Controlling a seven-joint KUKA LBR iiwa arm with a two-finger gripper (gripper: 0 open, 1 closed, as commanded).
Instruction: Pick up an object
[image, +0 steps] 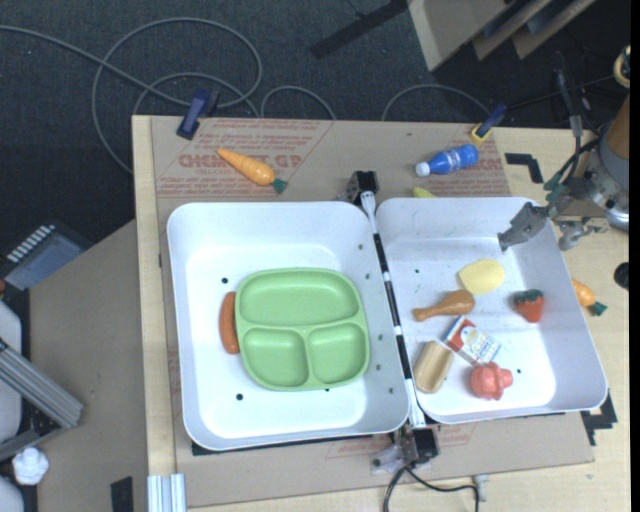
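Note:
My gripper (545, 231) hangs over the far right corner of the right bin (430, 235), open, with nothing between its fingers. Below it in that bin lie a yellow lemon-like piece (482, 275), a toy drumstick (445, 305), a red strawberry (529, 305), a red and white carton (473, 343), a hot dog bun (433, 366) and a red lumpy toy (490, 381). The yellow piece is the nearest, a little to the front left of the fingers.
The left bin (200, 250) holds a green divided plate (300, 328) with a sausage (229, 322) beside it. On the bench behind the bins lie a carrot (250, 166) and a blue bottle (448, 160). A small orange toy (584, 295) rests at the right bin's outer rim.

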